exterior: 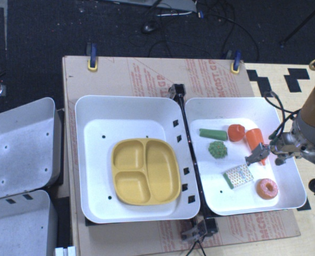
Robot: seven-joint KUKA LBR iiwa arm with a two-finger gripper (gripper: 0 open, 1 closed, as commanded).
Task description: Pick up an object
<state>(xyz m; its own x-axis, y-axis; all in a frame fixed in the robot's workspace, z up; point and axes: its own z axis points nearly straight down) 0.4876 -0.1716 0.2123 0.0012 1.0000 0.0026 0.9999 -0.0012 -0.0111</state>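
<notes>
While toys (237, 152) fill one bin (285, 199), another holds a plate (146, 170).

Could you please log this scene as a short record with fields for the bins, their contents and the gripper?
left bin: yellow divided plate
right bin: green stick, broccoli, tomato, carrot, patterned block, donut
gripper: low over the right bin, beside the carrot, above the block
held: nothing visibly between the fingers
</notes>
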